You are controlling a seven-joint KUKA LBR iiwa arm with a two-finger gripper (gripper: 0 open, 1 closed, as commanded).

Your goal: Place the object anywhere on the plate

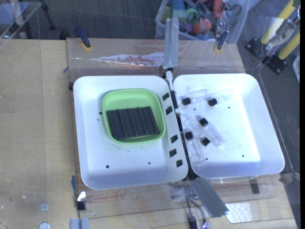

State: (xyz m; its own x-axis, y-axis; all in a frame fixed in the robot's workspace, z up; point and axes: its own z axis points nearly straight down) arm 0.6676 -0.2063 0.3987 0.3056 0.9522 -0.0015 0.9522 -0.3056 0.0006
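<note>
Two shallow white bins sit side by side on a wooden bench point(33, 128), touching along their inner edges.

Nearest the camera, a grey tape patch point(209, 200) lies on the bench just below the seam between the bins.

Left bin point(88, 142): holds a green plate point(110, 100), square with rounded corners, set toward the far right of the bin floor. A dark ribbed slab point(132, 122) lies flat inside the plate, covering most of its well, its near edge against the plate's near rim.

Seam: a row of small black tabs point(173, 139) runs along the left bin's inner wall.

Right bin point(264, 142): several clear plastic pieces with black caps point(203, 122) lie scattered on the left half of its floor, close together.

Beyond the bins, a grey upright strip point(170, 44) stands at the seam, with a blue clamp point(85, 42) on the far bench edge to the left. Farthest back, a clear tub of coloured toys point(202, 8).
</note>
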